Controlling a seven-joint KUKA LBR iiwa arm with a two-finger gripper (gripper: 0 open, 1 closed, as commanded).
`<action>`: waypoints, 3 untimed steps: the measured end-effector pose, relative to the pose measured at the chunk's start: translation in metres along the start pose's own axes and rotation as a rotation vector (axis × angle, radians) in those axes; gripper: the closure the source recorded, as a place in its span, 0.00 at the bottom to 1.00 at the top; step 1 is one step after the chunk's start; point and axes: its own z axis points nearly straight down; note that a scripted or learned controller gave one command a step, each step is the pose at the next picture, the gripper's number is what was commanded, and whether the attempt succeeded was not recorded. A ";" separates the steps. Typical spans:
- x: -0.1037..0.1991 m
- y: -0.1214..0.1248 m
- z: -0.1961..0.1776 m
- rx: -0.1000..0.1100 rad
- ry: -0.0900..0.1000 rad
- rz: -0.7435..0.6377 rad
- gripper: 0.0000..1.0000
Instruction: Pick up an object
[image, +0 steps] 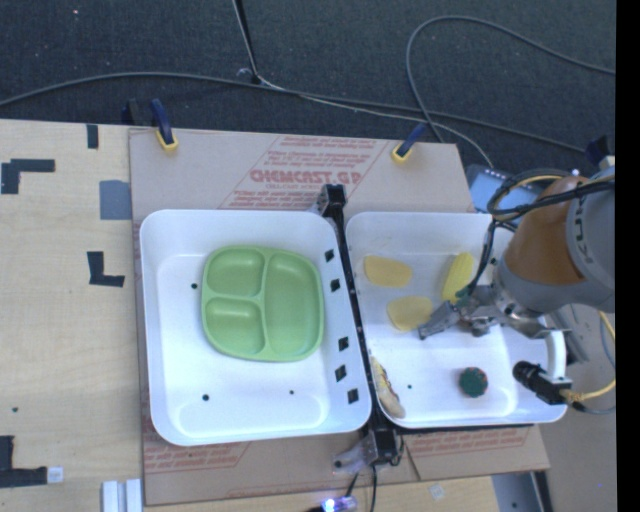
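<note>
Even, fairly bright overhead light, slightly cool cast. White bins (160, 300) near overexposed, walls washed out at centre of frame. Dark carpet (300, 50) along top stays dim, little texture visible. Soft, short shadows under arm (560, 250) at right. Mild glare on green divided plate (265, 303). Overall softness, low resolution; small print on cardboard sheet (300, 175) barely legible. Arm slightly blurred at right edge.

The arm (590, 235) was grey, with a broad orange band (540, 245) above the wrist. Black cables looped behind the dark metal fingers (437, 324) of its gripper (432, 327).
</note>
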 end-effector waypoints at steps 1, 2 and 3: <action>-0.001 0.001 -0.013 -0.004 -0.003 0.000 1.00; -0.002 -0.003 -0.057 -0.002 0.001 0.001 1.00; 0.001 -0.002 -0.120 -0.005 0.000 0.000 1.00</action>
